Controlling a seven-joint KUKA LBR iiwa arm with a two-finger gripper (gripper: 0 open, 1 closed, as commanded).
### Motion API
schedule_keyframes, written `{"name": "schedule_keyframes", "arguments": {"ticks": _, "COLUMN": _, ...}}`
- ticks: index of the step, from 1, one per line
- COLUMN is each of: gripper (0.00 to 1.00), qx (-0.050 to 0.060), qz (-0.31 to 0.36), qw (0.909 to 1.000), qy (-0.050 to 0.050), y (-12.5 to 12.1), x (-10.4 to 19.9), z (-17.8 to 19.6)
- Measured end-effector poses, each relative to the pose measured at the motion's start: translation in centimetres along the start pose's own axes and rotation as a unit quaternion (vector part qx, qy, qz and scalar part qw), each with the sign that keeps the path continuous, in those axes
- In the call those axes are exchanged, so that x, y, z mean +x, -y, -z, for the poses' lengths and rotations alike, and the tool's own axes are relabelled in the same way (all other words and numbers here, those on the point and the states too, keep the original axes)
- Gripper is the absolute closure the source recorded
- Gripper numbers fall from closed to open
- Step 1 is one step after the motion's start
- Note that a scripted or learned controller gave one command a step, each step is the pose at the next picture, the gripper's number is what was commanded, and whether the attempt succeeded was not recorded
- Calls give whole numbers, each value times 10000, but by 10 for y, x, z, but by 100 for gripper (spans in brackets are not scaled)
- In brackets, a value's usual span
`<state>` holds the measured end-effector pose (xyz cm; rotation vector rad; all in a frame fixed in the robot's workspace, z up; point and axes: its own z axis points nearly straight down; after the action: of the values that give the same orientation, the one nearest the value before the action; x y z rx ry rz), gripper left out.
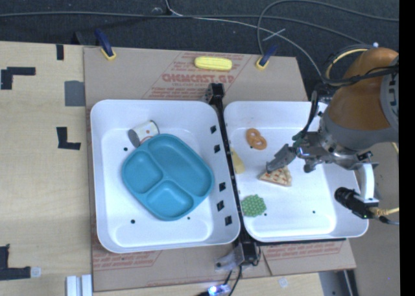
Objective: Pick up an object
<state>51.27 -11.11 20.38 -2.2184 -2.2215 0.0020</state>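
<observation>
As the end effector (280, 160), fingers apparently apart, is poised beside the waffle wedge (277, 176), the thin wedge could be pushed aside.

The left white plastic bin (104, 178) holds a blue divided tray (167, 176) and a small cup (144, 132); the right white plastic bin (311, 220) holds a pretzel (255, 139), a waffle wedge (277, 176) and a green lump (253, 206).

White bins (104, 158) hold a blue tray (167, 176), orange pretzel (255, 139), green lump (253, 206).
</observation>
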Motion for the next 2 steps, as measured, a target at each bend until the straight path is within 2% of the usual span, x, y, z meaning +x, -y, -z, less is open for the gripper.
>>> {"name": "schedule_keyframes", "arguments": {"ticks": 1, "gripper": 0, "qx": 20, "qz": -6, "qw": 10000, "qy": 1, "y": 9, "x": -2, "z": -47}}
{"name": "schedule_keyframes", "arguments": {"ticks": 2, "gripper": 0, "qx": 25, "qz": 0, "qw": 10000, "qy": -1, "y": 6, "x": 2, "z": -93}}
